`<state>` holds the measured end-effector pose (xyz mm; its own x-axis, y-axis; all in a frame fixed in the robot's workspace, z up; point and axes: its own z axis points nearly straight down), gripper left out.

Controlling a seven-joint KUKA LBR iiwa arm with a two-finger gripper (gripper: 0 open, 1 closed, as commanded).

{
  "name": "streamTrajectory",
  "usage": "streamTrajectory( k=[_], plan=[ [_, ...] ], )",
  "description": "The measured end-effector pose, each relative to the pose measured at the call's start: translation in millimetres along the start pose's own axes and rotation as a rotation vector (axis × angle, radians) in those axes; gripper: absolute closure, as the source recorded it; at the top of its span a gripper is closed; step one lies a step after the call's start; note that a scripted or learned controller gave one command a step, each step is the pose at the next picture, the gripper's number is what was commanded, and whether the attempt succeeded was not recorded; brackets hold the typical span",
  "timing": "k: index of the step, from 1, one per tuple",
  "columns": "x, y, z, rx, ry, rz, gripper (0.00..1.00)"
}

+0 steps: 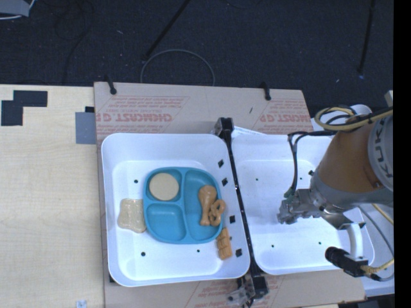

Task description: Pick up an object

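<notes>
A blue divided tray (pixel 168 226) lies in the left bin (pixel 122 153). In its upper left section sits a round tan disc (pixel 163 186), and a tan pretzel-like piece (pixel 210 205) fills its right section. A pale bread slice (pixel 132 215) rests on the bin floor left of the tray. A small orange-brown piece (pixel 224 244) lies by the tray's lower right corner. My gripper (pixel 287 212) hangs low over the right bin (pixel 270 172), near its middle, apart from all these objects.
A black divider (pixel 235 197) runs between the two bins. Cardboard (pixel 167 111) lies under the bins at the back. A pale wooden bench top (pixel 45 204) stretches to the left. The arm's bulk covers the right part of the right bin.
</notes>
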<state>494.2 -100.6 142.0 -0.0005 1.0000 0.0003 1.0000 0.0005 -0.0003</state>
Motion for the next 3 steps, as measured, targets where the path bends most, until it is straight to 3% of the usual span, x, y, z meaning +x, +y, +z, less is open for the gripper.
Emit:
streamTrajectory(
  k=[2,3],
  plan=[
    [3,11,-94,-0.002,0.0,0.0,1.0],
    [54,31,-103,0.001,0.001,-0.004,1.0]
  ],
)
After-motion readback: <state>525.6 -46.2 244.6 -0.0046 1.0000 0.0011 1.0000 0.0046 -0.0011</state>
